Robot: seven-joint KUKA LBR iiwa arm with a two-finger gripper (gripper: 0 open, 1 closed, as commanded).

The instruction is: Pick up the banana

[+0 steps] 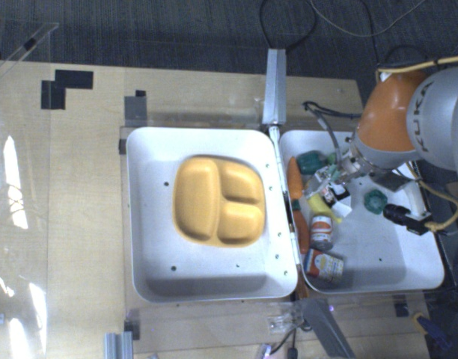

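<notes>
The banana is a small yellow piece in the right bin, near that bin's left side. It lies between a green item behind it and an upright can in front of it. My gripper reaches in from the right and hovers low, just above and to the right of the banana, with its tip partly covering it. The grey arm and its orange band hide the bin's back right part.
An orange carrot lies along the right bin's left wall. A second can lies at the front left, and a teal piece sits mid-bin. The left bin holds a yellow divided plate.
</notes>
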